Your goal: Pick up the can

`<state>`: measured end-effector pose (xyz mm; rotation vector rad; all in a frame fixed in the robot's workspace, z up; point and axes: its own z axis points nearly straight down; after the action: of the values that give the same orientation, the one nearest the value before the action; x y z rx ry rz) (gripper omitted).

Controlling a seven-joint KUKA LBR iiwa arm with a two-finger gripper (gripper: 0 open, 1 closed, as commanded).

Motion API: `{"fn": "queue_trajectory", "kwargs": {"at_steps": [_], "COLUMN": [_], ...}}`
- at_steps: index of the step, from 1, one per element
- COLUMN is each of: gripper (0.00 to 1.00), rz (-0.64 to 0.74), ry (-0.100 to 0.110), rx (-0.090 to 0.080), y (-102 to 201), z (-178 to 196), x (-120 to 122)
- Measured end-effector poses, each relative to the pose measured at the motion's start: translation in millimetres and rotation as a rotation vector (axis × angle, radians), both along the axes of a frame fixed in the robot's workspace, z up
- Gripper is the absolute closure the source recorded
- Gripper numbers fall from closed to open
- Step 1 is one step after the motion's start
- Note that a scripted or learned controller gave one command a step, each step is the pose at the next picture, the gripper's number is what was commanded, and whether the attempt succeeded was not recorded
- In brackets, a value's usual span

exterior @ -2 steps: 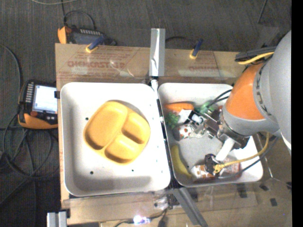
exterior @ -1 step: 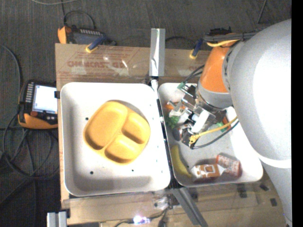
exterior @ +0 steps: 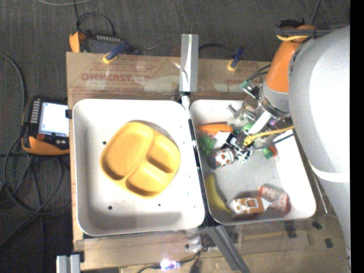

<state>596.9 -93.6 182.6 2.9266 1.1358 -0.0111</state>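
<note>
white right bin (exterior: 301,206) holds the can (exterior: 224,157), red and white, near its left wall, just below a carrot (exterior: 215,128). gripper (exterior: 242,118) hangs over the bin's upper part; the can lies down-left of it, close by. can's axis looks tilted, hard to judge.
</note>
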Motion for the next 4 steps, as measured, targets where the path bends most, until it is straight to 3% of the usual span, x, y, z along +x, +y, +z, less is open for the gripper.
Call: {"fn": "queue_trajectory", "kwargs": {"at_steps": [1,2,3,4], "gripper": [0.0,0.0,1.0,1.0], "rz": [0.15,0.244,0.243,-0.093], "ry": [-0.009,-0.008,-0.005,-0.007], "rx": [0.001,0.005,0.004,0.008], "y": [-4.6,-5.3,-6.4,-31.5], "z": [-72.9,-91.4,-83.2,-89.5], "x": [-17.2,-112.1,-112.8,-101.4]}}
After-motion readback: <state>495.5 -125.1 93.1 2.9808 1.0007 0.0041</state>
